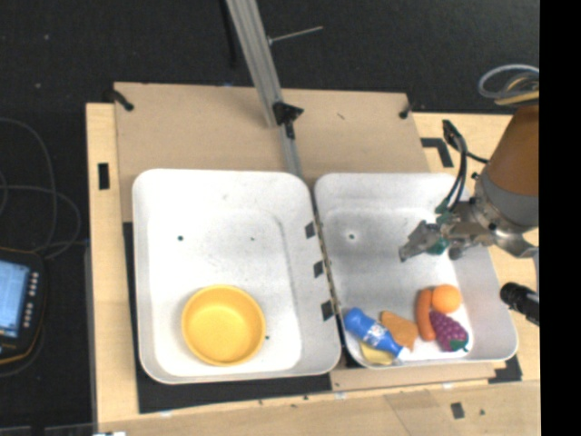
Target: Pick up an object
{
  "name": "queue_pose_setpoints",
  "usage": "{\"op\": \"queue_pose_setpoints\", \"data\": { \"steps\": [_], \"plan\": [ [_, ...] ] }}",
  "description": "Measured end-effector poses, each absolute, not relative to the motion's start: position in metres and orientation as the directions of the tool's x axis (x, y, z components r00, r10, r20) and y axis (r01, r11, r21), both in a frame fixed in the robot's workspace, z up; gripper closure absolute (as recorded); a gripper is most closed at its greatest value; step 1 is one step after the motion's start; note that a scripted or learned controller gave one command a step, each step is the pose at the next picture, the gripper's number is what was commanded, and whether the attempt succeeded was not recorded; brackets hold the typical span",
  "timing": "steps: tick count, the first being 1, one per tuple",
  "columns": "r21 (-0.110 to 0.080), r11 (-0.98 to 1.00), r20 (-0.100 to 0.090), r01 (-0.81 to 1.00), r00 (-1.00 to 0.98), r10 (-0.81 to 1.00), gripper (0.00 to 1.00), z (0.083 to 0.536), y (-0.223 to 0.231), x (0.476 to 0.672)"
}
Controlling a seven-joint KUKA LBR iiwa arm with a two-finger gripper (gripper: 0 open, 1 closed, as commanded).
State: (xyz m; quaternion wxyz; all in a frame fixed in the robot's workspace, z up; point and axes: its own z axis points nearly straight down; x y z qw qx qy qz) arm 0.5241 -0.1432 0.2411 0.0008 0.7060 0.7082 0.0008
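The grey metal claw [425,243] hangs empty, fingers spread, over the right white bin [363,203]; the small orange ball [446,298] lies nearer, so it should descend squarely above it

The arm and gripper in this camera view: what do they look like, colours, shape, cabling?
The arm comes in from the view's right: a rounded grey link with a broad orange band above the wrist. Black cables loop along its upper left side. The gripper at its end is a small, angular grey metal assembly, with a greenish spot where it joins the wrist. No lettering or markings are legible at this resolution.
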Motion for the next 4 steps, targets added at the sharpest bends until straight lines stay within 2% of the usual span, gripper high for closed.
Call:
{"op": "queue_pose_setpoints", "data": {
  "steps": [1,2,3,4],
  "plan": [
    [0.002,0.002,0.0,1.0,-0.002,1.0,0.0,0.241,-0.143,0.524],
    [-0.003,-0.001,-0.001,1.0,0.001,1.0,0.0,0.19,-0.155,0.525],
    [-0.004,0.0,0.0,1.0,0.0,1.0,0.0,0.142,-0.147,0.522],
    [0.0,-0.001,-0.002,1.0,0.001,1.0,0.0,0.099,-0.148,0.522]
  ]
}}
